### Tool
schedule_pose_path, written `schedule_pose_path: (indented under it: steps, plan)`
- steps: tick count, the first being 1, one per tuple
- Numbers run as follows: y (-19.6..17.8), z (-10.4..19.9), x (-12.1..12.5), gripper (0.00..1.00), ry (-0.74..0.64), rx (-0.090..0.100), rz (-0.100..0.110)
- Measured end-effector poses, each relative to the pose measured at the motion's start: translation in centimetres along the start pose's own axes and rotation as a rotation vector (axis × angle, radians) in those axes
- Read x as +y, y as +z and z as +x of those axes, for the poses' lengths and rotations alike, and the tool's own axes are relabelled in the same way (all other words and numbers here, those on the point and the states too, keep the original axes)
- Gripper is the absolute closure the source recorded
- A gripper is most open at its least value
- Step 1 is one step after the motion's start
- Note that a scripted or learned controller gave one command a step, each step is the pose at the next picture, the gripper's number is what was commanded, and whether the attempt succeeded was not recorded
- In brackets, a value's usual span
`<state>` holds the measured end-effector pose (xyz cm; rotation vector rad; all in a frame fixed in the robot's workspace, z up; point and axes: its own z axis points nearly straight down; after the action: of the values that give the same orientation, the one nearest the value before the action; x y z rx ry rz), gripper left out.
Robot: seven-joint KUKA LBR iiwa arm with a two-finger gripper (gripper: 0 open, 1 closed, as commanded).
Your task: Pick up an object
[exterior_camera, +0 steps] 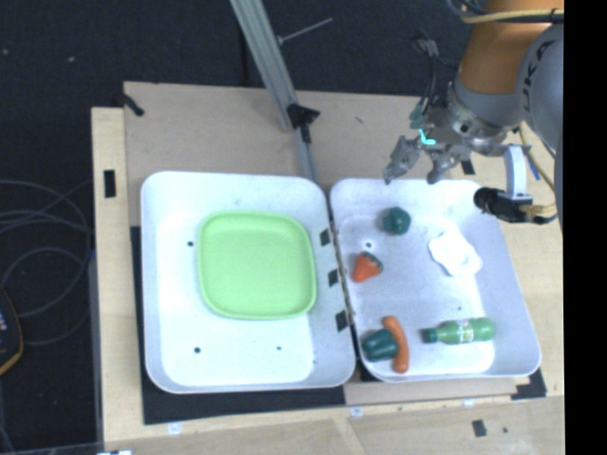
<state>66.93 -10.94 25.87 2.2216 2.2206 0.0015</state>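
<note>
Starting on the left, your left bin (171,254) had a light green square plate (257,264) sitting roughly in the middle, with bare white floor all around it, widest along the near edge. The two bins met at a shared wall, with a few small black clips along it.

Just over that wall in the right bin (503,282), a small orange-red piece with a green top (367,267) lay close to the left rim, so not much side room there. Behind it, a dark green ball-like thing (396,221) sat on open floor. Down in the near left corner, an orange carrot-shaped thing (398,343) was touching a dark green lump (378,346), both tight to the rim. To their right a green bottle (459,331) lay on its side near the front edge. A white object (453,253) rested right of centre, hard to tell against the bin.

Your gripper (415,169) hung above the far rim of the right bin, fingers spread apart with nothing between them, well apart from everything.
</note>
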Motion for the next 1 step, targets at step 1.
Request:
schedule_pose_path:
  steps: [1]
  plan:
    - [0.01,0.00,0.00,0.00,0.000,0.000,0.000]
